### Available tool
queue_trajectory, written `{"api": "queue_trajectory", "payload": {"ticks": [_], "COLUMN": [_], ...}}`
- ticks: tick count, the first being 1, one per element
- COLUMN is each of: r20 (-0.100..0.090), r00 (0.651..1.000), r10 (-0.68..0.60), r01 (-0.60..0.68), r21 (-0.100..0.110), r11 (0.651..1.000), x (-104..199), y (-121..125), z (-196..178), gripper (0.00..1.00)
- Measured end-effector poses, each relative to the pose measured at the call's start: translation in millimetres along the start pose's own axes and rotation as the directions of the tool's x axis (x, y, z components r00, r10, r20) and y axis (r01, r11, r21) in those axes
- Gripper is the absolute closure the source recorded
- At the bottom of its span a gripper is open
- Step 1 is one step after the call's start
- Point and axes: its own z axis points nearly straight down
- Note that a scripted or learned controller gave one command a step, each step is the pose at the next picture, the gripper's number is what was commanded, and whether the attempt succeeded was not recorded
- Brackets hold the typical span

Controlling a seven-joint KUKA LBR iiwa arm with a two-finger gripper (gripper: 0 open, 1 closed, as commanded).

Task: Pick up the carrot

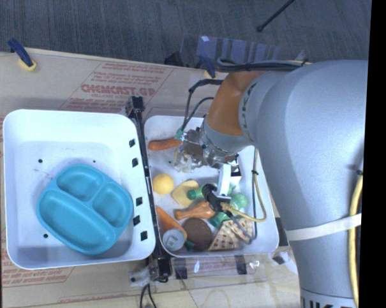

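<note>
You've got the arm (307, 161) coming in from the right, covering most of the right bin's (266, 239) far side, orange band above the wrist visible. Gripper (191, 158) sits low over the upper part of that bin, near its back left corner. Can't tell if it's apart or together, the wrist blocks it and the tip is a blur of metal. Carrot (166, 217) lies in the lower left of the right bin, against the left wall, tilted, pointing down toward a grey can (173, 239). It's well apart from the gripper, nothing touching it from above. A second orange sausage-like piece (163, 144) lies at the back left corner, just beside the gripper. Between them: a yellow ball (163, 183), a yellow pear-like piece (185, 191), an orange drumstick shape (195, 212), a brown round item (199, 232), a waffle-patterned wedge (231, 233), green bits (239, 200). Left bin (23, 251) holds 1 blue divided plate (83, 206) with 3 compartments, lying flat
</note>
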Motion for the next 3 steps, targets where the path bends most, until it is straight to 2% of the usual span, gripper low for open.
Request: {"api": "queue_trajectory", "payload": {"ticks": [1,2,3], "r20": [0.004,-0.001,0.0], "r00": [1.0,0.963,0.96], "r10": [-0.001,-0.269,-0.279], "r01": [0.001,0.269,0.279], "r21": [-0.008,-0.006,-0.002], "r11": [1.0,0.963,0.96], "x": [-0.7,-25.6,-25.2], "y": [0.6,-72.3,-71.6], "z": [-0.1,11.0,0.5], "gripper": [0.0,0.0,1.0]}}
